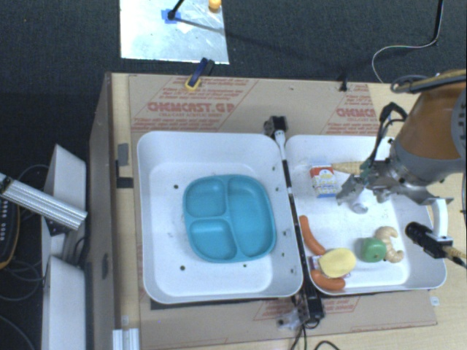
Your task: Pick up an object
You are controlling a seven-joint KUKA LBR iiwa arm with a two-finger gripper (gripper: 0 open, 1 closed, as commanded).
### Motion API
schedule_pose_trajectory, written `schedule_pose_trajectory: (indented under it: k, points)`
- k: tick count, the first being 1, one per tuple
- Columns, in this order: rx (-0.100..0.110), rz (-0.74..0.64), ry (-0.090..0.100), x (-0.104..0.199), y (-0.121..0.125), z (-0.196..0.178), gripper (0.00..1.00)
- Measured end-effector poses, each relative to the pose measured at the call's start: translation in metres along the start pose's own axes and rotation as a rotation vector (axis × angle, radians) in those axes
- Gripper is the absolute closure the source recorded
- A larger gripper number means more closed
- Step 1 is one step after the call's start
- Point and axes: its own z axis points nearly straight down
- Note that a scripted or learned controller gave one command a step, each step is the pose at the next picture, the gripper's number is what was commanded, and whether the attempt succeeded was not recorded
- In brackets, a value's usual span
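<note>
My gripper (354, 197) hangs low over the right bin (419, 275), in its upper middle part. Just left of it lies a small white and red carton (324, 181), with a pale cone (348, 168) next to it toward the back. At the bin's front sit a green ball-like toy (373, 250), a beige piece (391, 242), a yellow lump (336, 262) and two orange sausages (311, 235) (328, 284). None of these is seen in the gripper. The arm's orange band (436, 122) hides the bin's back right corner.
The left bin (157, 195) holds a blue divided plate (228, 217). A divider rail (287, 188) runs between the bins. A black part (427, 239) juts over the right bin's right edge. Cardboard lines the bench (219, 104) behind the bins.
</note>
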Motion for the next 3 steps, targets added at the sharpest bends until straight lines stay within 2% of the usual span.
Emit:
schedule_pose_trajectory:
  k: [1,2,3]
  points:
    - [0.002,0.003,-0.002,-0.051,-0.016,0.096,0.0]
    - [0.0,0.0,0.001,0.017,0.057,0.095,0.0]
    - [0.034,0.007,0.006,0.013,0.108,0.101,0.0]
